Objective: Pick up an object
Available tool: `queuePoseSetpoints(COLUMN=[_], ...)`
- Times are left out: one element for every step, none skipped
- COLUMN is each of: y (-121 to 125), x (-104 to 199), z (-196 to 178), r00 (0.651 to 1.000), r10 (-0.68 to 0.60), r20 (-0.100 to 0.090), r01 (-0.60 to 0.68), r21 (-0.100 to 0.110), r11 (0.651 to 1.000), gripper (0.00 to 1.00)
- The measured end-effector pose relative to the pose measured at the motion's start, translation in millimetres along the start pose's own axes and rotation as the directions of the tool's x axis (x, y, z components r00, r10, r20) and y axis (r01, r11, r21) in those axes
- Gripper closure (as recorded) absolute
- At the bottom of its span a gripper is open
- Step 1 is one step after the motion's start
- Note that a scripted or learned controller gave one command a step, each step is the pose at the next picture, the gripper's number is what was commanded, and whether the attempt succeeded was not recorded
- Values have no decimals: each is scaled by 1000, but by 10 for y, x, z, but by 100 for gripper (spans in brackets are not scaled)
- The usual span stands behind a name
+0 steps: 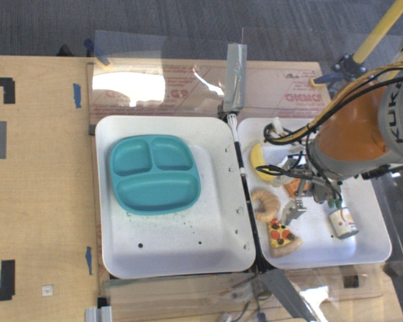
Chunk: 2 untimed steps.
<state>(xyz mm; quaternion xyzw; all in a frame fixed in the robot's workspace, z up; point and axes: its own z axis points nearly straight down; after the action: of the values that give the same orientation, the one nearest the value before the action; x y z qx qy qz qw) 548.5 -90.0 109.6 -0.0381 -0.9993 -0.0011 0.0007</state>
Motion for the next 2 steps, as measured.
queuePoseSetpoints(y=[-6, 244], x=[-42, 462], z=[-150, -766], r00=[1000, 937], r10=[0, 348], r20=[15, 8], r01=[0, -348], r21=[3, -1], r11=[1000, 937], gripper=[100, 100])
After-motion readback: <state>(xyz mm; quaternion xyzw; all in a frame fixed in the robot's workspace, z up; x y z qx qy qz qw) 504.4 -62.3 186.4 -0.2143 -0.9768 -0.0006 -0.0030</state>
